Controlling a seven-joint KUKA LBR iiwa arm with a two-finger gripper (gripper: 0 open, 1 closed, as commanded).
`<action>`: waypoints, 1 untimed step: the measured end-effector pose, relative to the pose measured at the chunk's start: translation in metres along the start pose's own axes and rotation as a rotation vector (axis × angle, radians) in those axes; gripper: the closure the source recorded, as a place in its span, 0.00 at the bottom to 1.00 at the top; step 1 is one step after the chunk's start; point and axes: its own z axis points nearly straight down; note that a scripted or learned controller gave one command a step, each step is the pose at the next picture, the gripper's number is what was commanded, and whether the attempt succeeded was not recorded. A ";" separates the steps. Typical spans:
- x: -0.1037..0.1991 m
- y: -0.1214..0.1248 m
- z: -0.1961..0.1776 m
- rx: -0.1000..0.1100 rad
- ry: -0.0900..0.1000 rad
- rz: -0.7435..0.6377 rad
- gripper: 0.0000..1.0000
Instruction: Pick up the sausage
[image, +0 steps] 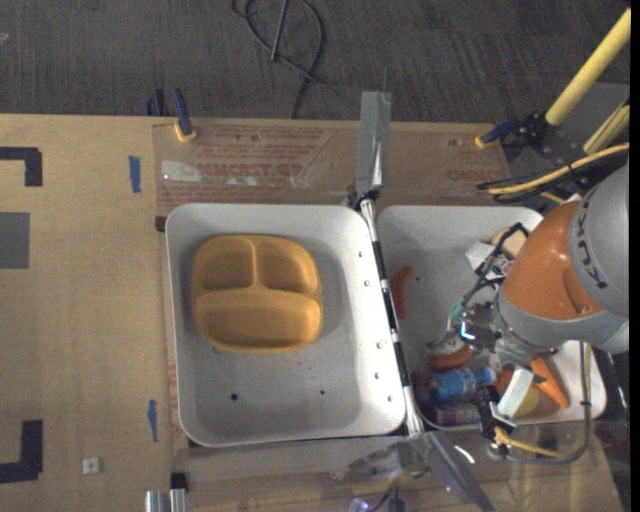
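The sausage (400, 288), a red-orange elongated piece, lies along the left wall of the right bin (430, 235). My gripper (464, 334) hangs over the middle of that bin, to the right of the sausage and a little nearer the front, apart from it. The grey and orange arm covers the bin's right half. Directly below the gripper is a reddish-brown item (452, 357), partly hidden by the wrist.
A blue bottle (462, 382) and an orange carrot-like piece (551, 386) lie near the right bin's front wall. The left bin (290, 400) holds a yellow divided plate (257, 292). A metal divider (385, 310) separates the bins.
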 end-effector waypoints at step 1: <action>0.000 0.001 -0.007 0.001 0.001 0.002 1.00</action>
